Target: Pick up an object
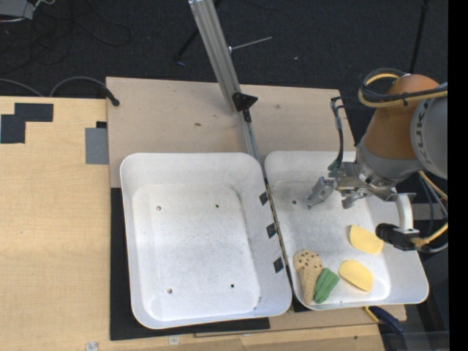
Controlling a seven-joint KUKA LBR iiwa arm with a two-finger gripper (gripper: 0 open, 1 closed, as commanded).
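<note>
Left of the divider (269, 214): a shallow white bin (146, 189) with a speckled floor. Just right of the divider, in the right bin (292, 168): a tan spotted piece (308, 265) near the front, touching a green piece (326, 284) on its right. Farther right of the divider: a yellow piece (356, 274) beside the green one, and another yellow piece (365, 240) behind it. Above the bin floor, behind those pieces: gripper (333, 193), fingers spread apart, nothing between them. Far right: grey arm (409, 137) with orange band.
</note>
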